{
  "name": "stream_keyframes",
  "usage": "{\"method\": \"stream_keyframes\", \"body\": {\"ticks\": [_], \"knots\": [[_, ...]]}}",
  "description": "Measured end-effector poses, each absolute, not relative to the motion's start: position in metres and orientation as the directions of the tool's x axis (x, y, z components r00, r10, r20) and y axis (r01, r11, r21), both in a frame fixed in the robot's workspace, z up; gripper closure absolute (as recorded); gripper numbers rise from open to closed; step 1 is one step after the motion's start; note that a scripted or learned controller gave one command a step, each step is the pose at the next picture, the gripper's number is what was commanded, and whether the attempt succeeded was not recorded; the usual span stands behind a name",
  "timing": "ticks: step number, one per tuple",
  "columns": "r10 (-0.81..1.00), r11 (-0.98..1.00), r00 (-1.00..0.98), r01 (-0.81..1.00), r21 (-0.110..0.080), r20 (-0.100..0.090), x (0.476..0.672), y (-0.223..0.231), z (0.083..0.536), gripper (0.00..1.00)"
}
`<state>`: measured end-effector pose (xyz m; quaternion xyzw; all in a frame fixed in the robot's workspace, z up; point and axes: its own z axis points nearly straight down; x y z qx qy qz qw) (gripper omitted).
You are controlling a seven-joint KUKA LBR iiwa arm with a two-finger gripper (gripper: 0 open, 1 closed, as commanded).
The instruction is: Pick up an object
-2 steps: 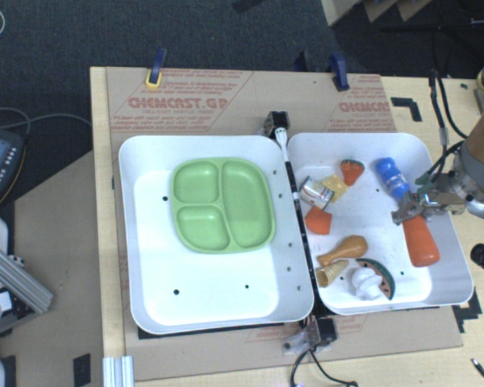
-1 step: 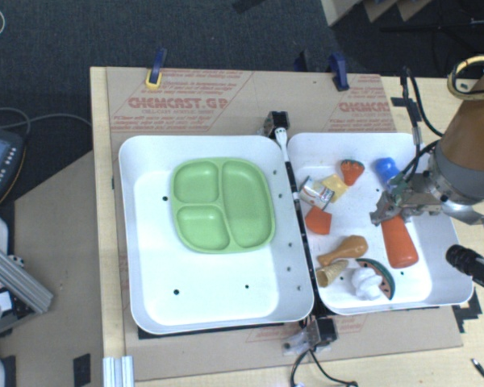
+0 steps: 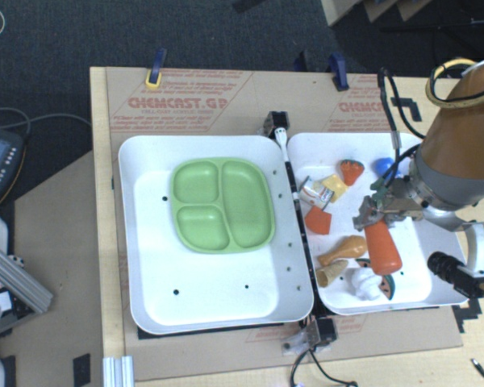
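Two white bins sit side by side on the bench (image 3: 105,216). The left bin (image 3: 145,280) holds one green divided plate (image 3: 223,205) with three compartments, lying flat toward the upper middle of the bin. The right bin (image 3: 331,147) holds a cluster of small items: one small orange-red strawberry-shaped piece (image 3: 352,170) near the top, one blue piece (image 3: 382,166) just beside it and partly hidden by the arm, one silver and yellow wrapped piece (image 3: 320,190) near the left wall, one orange-red wedge (image 3: 318,221) below that, one tan bone-shaped piece (image 3: 340,253), one large orange carrot-shaped piece (image 3: 382,247), and one white crumpled piece (image 3: 367,283) near the lower edge. One arm (image 3: 460,143) reaches in from the right, its grey wrist low over the right bin. The gripper (image 3: 377,212) sits at the upper end of the carrot-shaped piece, touching or just above it; cannot tell how wide its jaws stand or whether anything is between them.
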<state>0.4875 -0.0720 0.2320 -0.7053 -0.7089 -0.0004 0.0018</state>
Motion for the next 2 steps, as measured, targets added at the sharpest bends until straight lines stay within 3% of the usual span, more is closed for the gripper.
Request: {"method": "stream_keyframes", "body": {"ticks": [1,2], "knots": [[1.000,-0.001,0.001,1.000,-0.003,0.001,0.485,-0.085,0.226,1.00],[1.000,0.002,-0.002,1.000,0.003,-0.001,0.500,-0.075,0.233,1.00]]}}
